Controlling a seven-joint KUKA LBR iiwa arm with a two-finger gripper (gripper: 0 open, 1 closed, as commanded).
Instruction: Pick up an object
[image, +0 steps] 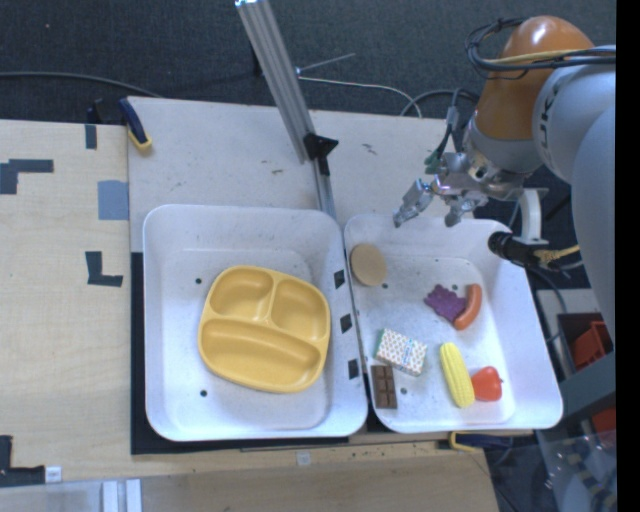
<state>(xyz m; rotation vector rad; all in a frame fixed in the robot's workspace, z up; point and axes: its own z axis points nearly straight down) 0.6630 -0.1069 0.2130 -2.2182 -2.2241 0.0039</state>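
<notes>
**Tool poised over the right bin's far edge**

Yellow tray (265, 328) fills the left bin (160, 300). In the right bin (525, 300), the round brown biscuit (368, 265) lies nearest (below-left of it) the tool (432, 208), whose fingers are spread, holding nothing.

Pale wooden bench top (60, 330) across the left and near side, marked with grey tape patches (113, 199) and dark tape angles (98, 268). Lighter board (220, 150) farther back under the bins. Dark carpeted floor (130, 40) along the far edge, crossed by thin cables (60, 78). Slanted aluminium rail (280, 75) rising from the board's middle toward the far side. Yellow-handled clamp (136, 126) at the board's far left corner. Even, soft light, no hard shadows.
</notes>
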